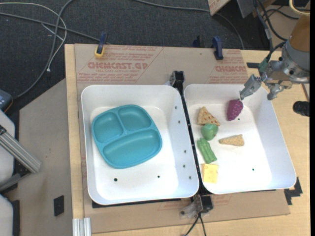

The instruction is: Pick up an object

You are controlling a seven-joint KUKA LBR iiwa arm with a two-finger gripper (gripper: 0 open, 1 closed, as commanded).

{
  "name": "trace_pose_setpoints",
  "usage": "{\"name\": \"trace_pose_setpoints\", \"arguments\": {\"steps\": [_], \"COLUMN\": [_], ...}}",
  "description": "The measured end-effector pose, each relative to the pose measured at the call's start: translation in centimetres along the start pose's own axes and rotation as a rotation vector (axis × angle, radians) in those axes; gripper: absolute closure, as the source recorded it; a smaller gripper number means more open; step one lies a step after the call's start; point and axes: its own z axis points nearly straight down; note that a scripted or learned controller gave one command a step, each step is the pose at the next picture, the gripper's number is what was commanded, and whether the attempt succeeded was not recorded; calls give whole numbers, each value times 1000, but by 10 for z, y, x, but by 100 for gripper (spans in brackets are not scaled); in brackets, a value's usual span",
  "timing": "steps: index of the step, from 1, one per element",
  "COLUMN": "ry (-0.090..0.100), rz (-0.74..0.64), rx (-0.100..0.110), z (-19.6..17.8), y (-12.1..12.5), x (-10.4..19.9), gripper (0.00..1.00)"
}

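Hovering gripper point(260, 88): above the far right part of the right bin point(275, 132), just up and right of the purple grape bunch point(234, 109); its two fingers are spread apart with nothing between them, one fingertip reaching down close to the top of the grape bunch.
Arm point(295, 53): grey, entering from the right, beyond the grape bunch.
Purple grape bunch: in the far middle of the right bin, lying free.
Waffle-patterned wedge point(207, 117): just left of the grape bunch.
Green round piece point(209, 131): down and left of the grape bunch, touching the wedge's near side.
Tan slice point(232, 140): nearer the camera than the grape bunch, apart from it.
Green pod point(207, 150): well down and left of the grape bunch, beside the bin's left wall.
Yellow cheese square point(210, 173): farthest from the grape bunch, near the bin's near left corner.
Left bin point(93, 181): well left of the grape bunch, holding a teal divided plate point(127, 135).
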Motion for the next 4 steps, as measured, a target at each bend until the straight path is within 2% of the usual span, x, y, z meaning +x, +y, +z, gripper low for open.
{"name": "trace_pose_setpoints", "arguments": {"steps": [1, 2, 3, 4], "ry": [-2, -1, -1, 1], "rz": [-2, -1, -2, -2], "rx": [-10, -4, -5, -3], "z": [-6, 49, 101, 164], "y": [2, 1, 11, 9], "x": [0, -10, -10, -4], "gripper": [0, 0, 0, 0]}}
